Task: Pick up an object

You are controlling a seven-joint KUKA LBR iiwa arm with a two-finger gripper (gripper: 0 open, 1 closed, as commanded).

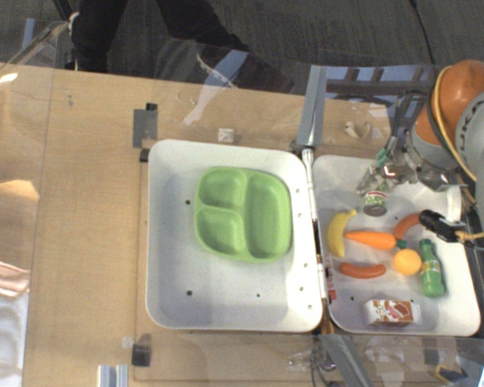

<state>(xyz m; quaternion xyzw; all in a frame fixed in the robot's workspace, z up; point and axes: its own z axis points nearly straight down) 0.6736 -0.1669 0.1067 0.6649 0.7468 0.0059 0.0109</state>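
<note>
Right now I read the two-finger gripper (pixel 377 186) as hanging over the right white bin (pixel 333 311), but I can't tell its opening. Nearest pick is the small grey-lidded can (pixel 375 207) just under its tip; the orange plastic carrot (pixel 371 240) lies further toward me, long axis crosswise.

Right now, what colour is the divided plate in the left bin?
Light green, plain; the divided plate shows clearly in the camera view.
</note>
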